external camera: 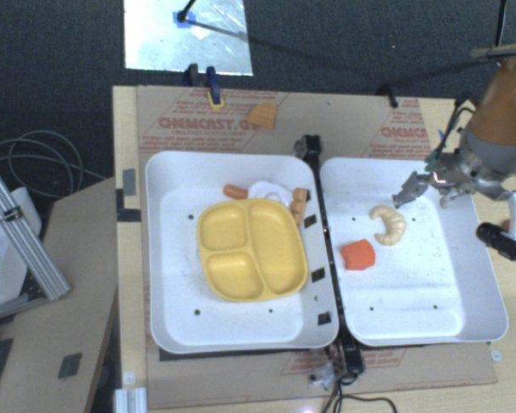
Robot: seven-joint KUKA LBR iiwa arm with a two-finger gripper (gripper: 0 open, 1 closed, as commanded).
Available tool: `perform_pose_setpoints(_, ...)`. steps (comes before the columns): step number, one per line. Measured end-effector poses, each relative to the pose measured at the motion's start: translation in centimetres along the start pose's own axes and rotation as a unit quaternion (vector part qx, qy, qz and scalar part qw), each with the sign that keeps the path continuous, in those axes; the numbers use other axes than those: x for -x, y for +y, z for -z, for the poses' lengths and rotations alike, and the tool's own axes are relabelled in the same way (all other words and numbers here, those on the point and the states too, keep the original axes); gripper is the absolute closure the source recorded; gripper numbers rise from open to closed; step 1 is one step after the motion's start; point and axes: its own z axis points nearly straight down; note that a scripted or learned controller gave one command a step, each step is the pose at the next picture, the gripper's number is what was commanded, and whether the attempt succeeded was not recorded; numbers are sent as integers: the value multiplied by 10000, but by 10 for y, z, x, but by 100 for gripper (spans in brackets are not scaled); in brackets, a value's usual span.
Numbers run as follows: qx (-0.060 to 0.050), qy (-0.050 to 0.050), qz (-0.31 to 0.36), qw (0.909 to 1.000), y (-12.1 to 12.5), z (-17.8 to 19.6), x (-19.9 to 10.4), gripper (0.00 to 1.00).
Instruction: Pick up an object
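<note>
In the right bin (464,317), the orange block (358,254) lies near the left wall, the croissant (389,224) just behind it. The gripper (421,186) hovers beyond, jaws apparently spread, empty: approach stage; next, descend over the croissant.

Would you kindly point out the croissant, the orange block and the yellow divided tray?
croissant (389,224): camera view, middle of its curved body.
orange block (358,255): camera view, centre of its top face.
yellow divided tray (228,274): camera view, floor of its lower-left compartment.
</note>
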Motion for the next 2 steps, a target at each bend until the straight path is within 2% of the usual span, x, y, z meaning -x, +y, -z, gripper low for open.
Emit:
perform_pose_setpoints(1, -36, 12, -10, 10000, -17, -91, -18, 0)
perform_pose_setpoints(2, 14, -4, -13, 10000, -14, -75, -17, 100)
